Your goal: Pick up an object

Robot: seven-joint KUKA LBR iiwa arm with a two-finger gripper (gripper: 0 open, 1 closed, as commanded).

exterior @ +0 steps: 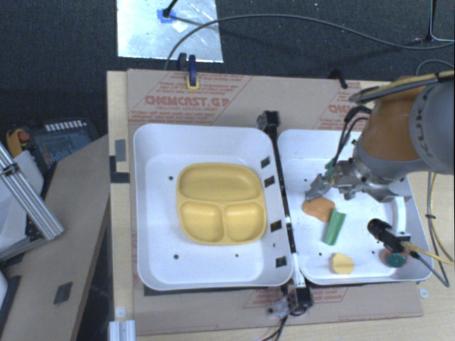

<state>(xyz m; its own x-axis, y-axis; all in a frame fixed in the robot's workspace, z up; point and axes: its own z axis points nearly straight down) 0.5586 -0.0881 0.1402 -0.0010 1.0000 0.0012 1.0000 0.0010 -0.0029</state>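
Observation:
The right bin [302, 148] holds three small things. An orange piece [319, 209] lies near its middle, a green block [334, 227] lies just right of and below it, and a yellow piece [342, 263] sits near the front edge. My gripper [320, 186] hangs low over the bin, right above the orange piece's upper edge and close to touching it. The grey wrist and orange band stretch away to the right. Nothing shows as lifted off the bin floor.
A yellow three-compartment plate [220, 203] lies in the middle of the left bin [153, 190]. A black divider [279, 183] with clips runs between the two bins. Cables trail along the right side of the bench.

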